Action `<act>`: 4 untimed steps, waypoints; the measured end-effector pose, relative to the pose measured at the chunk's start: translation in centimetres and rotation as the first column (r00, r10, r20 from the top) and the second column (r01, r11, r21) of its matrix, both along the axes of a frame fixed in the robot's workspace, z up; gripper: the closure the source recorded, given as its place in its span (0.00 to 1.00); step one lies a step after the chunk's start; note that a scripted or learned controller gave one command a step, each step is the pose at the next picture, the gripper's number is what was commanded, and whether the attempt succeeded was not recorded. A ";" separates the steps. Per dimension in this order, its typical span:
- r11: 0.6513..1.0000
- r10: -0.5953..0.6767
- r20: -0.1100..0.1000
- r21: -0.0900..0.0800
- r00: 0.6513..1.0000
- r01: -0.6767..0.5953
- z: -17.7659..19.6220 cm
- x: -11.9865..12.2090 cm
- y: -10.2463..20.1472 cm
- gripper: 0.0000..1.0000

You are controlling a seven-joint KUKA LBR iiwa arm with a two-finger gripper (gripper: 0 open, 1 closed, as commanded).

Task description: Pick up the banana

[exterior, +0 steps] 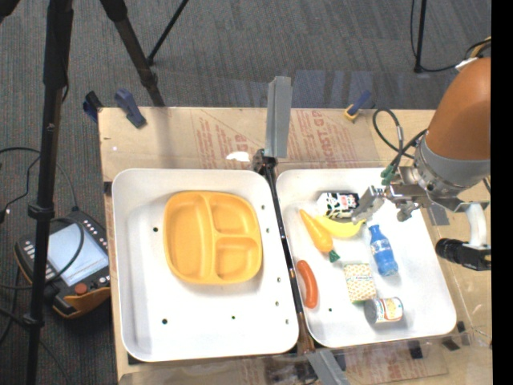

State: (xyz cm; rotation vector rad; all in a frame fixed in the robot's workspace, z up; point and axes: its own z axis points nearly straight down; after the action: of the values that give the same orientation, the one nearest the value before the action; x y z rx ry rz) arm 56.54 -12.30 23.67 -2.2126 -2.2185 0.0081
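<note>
Tool [375, 201] hangs just beside the curved yellow plastic banana [345, 228], grip state unreadable; light, stiff, slick, so pinch mid-curve.

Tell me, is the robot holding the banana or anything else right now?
No, nothing is held. The tool hangs over the right bin, just above and right of the banana, with no item between its tips. The banana lies in the bin.
</note>
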 end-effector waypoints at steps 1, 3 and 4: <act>0.975 -0.223 0.001 -0.002 0.975 0.223 -4.8 3.7 -2.1 0.00; 0.956 -0.293 0.004 -0.001 0.956 0.293 -7.5 0.2 0.7 0.00; 0.922 -0.386 0.003 -0.002 0.922 0.386 -10.9 -4.2 1.4 0.00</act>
State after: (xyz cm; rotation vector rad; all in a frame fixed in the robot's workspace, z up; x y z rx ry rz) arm 52.32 -10.89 12.75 -2.6085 -1.7406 0.0062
